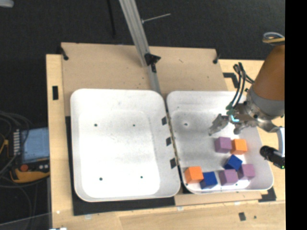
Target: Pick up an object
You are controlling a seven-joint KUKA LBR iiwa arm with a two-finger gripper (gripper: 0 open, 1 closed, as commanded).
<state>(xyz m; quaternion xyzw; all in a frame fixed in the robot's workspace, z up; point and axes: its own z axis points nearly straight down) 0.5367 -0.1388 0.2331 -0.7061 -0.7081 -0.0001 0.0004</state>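
Note:
Several small blocks lie in the right bin (192, 109). A purple block (223, 143) and an orange block (240, 145) sit side by side just below my gripper (230, 126). Lower down are a blue block (233, 162), two more purple blocks (248, 170) (229, 177), another blue block (209, 179) and an orange block (194, 174) along the front wall. The gripper hangs over the bin's right half, a little above the purple and orange pair. It is open, its fingers (217, 124) spread, with nothing between them.
The left bin (120, 143) stands next to the right one, with small clips along the shared edge. A slanted metal rail (136, 30) runs down to the bins' back edge. The arm's orange band (274, 75) fills the right side.

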